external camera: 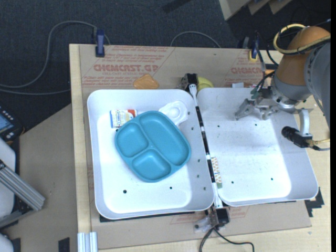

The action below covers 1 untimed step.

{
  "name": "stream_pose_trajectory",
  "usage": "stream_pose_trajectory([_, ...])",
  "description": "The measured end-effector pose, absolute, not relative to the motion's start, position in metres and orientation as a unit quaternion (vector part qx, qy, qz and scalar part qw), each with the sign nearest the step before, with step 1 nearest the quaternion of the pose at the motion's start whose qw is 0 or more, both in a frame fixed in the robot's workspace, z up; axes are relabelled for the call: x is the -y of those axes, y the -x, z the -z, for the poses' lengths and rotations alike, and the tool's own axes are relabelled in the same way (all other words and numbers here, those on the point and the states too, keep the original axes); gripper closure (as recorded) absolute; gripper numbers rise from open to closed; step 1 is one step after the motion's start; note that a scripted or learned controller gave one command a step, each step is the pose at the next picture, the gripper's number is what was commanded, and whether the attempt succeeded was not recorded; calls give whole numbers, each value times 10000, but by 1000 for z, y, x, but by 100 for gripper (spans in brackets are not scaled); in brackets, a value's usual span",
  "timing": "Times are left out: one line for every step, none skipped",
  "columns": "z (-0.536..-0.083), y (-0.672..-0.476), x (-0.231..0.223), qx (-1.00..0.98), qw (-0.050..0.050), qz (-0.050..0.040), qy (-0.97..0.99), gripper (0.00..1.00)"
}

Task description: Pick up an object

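Left bin (100,156): a blue divided plate (152,146) lies flat in the upper middle, three compartments up. A small white cup (175,112) sits at the plate's upper right edge, touching or just under it. A small printed packet (121,117) lies at the plate's upper left edge, partly tucked beneath the rim.

On the desk (84,77) beyond the left bin's far edge: an orange lump (146,81). At the far end of the seam between the bins, a yellow-green ball (204,83), partly hidden by a black clip.

Right bin (252,161): the hand (253,111) hangs low over the far right part of the bin, fingers spread open, nothing between them. Above it the grey wrist and orange band of the arm (299,62) reach in from the right edge of the desk.
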<state>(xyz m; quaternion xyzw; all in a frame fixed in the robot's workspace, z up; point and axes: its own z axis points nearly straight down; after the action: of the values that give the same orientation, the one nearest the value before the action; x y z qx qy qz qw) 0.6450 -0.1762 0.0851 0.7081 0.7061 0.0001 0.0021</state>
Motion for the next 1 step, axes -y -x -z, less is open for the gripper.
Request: stream_pose_trajectory([-84,-543,141,-7062,-49,20,-7080,0])
